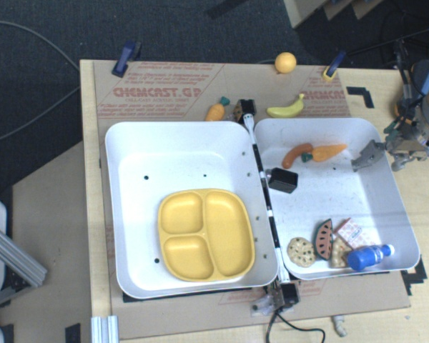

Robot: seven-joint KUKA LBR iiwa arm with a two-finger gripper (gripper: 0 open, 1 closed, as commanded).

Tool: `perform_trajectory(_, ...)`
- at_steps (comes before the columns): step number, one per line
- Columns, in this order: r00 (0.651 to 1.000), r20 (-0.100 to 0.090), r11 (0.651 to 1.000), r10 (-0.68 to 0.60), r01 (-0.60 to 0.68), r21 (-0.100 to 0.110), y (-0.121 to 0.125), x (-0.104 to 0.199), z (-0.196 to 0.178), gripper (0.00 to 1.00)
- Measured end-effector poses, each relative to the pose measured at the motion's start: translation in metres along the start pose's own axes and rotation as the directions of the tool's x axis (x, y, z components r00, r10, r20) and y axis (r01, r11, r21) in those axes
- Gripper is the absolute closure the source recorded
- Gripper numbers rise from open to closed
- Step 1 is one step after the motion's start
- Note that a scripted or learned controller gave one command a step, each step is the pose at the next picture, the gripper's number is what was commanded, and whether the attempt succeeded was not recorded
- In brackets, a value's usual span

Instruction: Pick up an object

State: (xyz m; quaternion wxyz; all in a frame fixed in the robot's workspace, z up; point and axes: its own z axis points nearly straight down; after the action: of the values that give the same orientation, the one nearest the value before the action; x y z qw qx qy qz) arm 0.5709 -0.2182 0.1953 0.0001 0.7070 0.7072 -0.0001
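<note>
The orange plastic toy carrot [329, 151] lies in the far part of the right white bin [386, 206], end to end with a reddish toy sausage [297, 156]. It is probably light, stiff and slick, best pinched across its thick middle. I count one carrot, one sausage, one black block [282, 180] and one blue bottle [368, 256]. The gripper [372, 156] hangs just right of the carrot; I cannot tell whether it is open or closed.

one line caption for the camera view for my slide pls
Gripper at the right bin's far edge near a toy carrot; yellow divided plate in the left bin.
</note>
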Motion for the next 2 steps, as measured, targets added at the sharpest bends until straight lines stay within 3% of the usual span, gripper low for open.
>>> perform_trajectory(1, 1.0, 0.002, 1.0, 0.001, -0.001, -0.021, 0.026, 0.114, 0.095, 0.0)
perform_trajectory(2, 1.0, 0.007, 1.0, 0.002, -0.002, -0.025, -0.084, 0.045, 0.1, 0.0)
